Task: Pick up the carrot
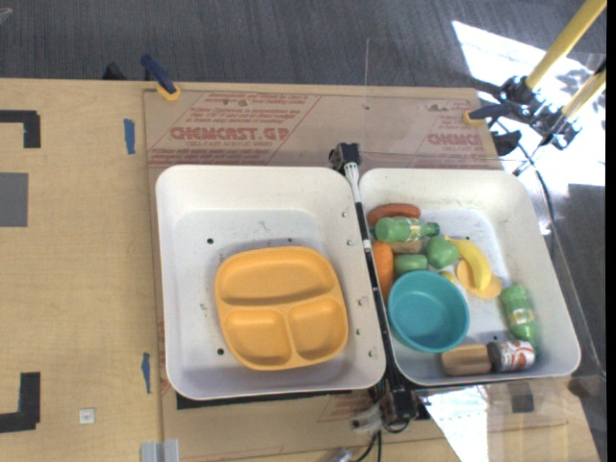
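The orange carrot (383, 265) lies in the right bin (551, 308), tight against its left wall. Above the carrot a green bottle (404, 230) rests on its side, and the teal bowl (427, 310) touches the carrot's lower right.
The right bin also holds a red sausage (395, 211), green vegetable pieces (442, 251), a yellow banana (474, 266), a green bottle (518, 309), a red can (515, 355) and a brown bread piece (466, 360). The left bin (188, 210) holds an orange divided tray (280, 306).
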Controlling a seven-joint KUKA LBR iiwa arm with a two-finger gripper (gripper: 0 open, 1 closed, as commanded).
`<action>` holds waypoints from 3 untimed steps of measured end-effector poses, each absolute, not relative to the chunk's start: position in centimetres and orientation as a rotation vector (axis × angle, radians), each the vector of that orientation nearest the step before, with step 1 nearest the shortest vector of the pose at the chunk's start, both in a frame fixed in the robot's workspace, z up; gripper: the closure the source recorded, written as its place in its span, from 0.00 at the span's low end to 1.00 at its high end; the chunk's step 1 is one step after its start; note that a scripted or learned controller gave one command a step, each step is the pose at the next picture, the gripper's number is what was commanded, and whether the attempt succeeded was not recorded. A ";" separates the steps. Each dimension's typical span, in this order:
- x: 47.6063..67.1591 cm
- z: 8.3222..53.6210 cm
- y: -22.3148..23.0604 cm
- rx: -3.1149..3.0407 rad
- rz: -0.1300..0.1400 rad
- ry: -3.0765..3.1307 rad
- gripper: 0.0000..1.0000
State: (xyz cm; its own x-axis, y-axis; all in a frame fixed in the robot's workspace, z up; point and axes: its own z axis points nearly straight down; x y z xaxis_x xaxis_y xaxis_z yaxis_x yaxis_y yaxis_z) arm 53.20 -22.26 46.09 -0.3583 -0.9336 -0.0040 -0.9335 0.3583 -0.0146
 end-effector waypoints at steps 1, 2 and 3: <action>53.2 45.9 -22.3 -1.775 -0.008 2.581 0.00; 49.8 50.2 -22.3 -2.204 -0.014 2.227 0.00; 48.1 49.2 -22.3 -2.551 0.002 1.827 0.00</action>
State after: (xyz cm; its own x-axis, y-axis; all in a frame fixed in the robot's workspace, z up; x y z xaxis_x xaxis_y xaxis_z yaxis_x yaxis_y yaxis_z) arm 48.05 -22.27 49.15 0.3219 -0.9468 -0.0033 -0.9468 -0.3219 -0.0022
